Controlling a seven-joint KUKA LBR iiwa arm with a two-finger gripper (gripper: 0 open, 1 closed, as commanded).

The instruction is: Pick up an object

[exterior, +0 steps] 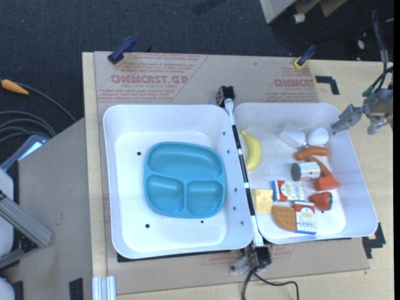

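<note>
The right bin (359,220) holds several small toy foods: a yellow banana (252,150) by its left wall, a white wedge (291,134), a white egg (319,135), an orange sausage (311,153), a small can (306,170), a red strawberry (320,199), small cartons (288,190), a cheese slice (264,200) and a brown cookie (284,217). My gripper (360,124) hangs over the bin's far right rim, above and to the right of the egg. It is open, with nothing between its fingers (343,120).
The left bin (119,230) holds a blue divided plate (185,179). A black hinge strip (239,155) runs between the bins. Blue clamps (121,49) sit at the board's far edge, and cables (25,124) lie on the floor at left.
</note>
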